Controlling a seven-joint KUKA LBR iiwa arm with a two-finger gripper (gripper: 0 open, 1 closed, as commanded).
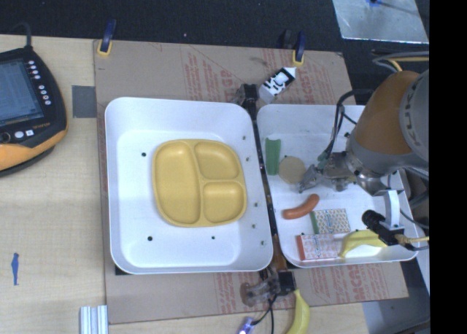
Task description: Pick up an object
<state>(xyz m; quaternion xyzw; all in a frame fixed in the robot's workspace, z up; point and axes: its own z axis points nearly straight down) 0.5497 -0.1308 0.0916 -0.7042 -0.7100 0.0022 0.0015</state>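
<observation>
Gripper (315,176) hung low in right bin (330,117), beside round beige object (292,169), above sausage (300,206). Couldn't tell grip state. Yellow divided plate (198,181) in left bin (131,121).

I see a pendant (25,110) at the frame's left edge and blue clamps (106,36) along the cardboard (182,70) top.

bins (124,252): white plastic, kinda glossy
divided plate (198,181): smooth yellow plastic
bench (51,216): pale wood
mat (182,70): matt cardboard
</observation>
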